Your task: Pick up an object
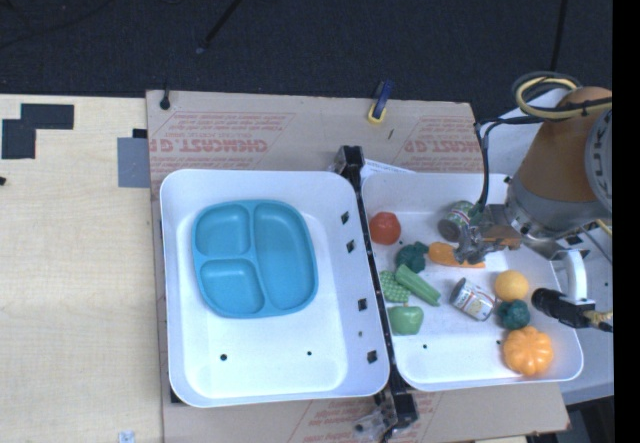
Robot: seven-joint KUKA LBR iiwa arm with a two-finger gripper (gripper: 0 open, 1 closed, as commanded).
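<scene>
while low in the right bin [430, 193], pincer [470, 249] just beside the carrot [442, 253]

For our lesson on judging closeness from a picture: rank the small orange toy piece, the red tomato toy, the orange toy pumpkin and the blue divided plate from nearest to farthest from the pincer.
1. Small orange toy piece, just left of the pincer.
2. Red tomato toy, further left, near the bin divider.
3. Orange toy pumpkin, at the right bin's front corner.
4. Blue divided plate, in the left bin.
</scene>
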